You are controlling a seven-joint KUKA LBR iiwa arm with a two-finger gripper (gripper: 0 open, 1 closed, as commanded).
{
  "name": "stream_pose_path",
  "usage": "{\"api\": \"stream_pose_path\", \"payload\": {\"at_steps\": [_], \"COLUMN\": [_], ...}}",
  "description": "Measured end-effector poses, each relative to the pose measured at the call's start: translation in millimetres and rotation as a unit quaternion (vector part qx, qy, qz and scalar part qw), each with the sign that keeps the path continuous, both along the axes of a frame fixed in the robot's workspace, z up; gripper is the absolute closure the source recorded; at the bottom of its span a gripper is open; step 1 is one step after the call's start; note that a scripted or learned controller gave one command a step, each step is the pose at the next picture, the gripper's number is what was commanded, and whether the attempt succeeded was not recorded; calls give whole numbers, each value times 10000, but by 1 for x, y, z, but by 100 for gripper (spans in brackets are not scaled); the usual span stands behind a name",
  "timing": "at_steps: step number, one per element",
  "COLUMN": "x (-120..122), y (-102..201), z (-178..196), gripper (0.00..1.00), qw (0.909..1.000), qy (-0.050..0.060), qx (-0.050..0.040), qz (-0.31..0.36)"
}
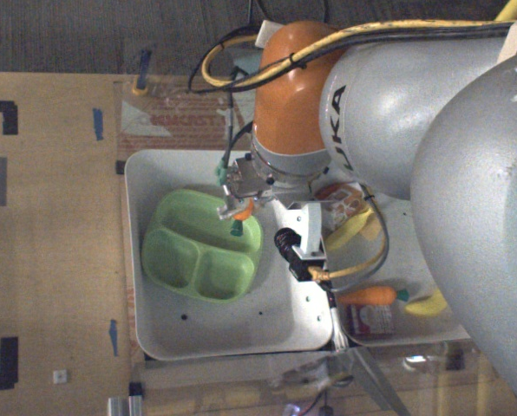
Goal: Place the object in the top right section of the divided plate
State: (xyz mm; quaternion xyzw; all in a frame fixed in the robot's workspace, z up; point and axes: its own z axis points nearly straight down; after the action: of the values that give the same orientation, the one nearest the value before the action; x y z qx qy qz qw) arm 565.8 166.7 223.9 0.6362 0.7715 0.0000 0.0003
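The green divided plate lies in the left white bin, with one large section and two smaller ones. My gripper hangs over the plate's upper right rim, under the orange wrist band. A small orange toy carrot with a green top sits between its fingers, just above the plate's edge. Part of the carrot is hidden by the fingers.
The right bin holds a larger orange carrot, a yellow banana, another yellow piece and a red-and-white can. The arm's big grey body covers much of that bin. A black cable plug hangs beside the plate.
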Motion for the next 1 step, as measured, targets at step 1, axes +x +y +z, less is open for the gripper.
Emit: {"api": "stream_pose_path", "payload": {"at_steps": [1], "x": [0], "y": [0], "z": [0], "gripper": [0], "qw": [10000], "qy": [-1], "qx": [-1], "qz": [2]}}
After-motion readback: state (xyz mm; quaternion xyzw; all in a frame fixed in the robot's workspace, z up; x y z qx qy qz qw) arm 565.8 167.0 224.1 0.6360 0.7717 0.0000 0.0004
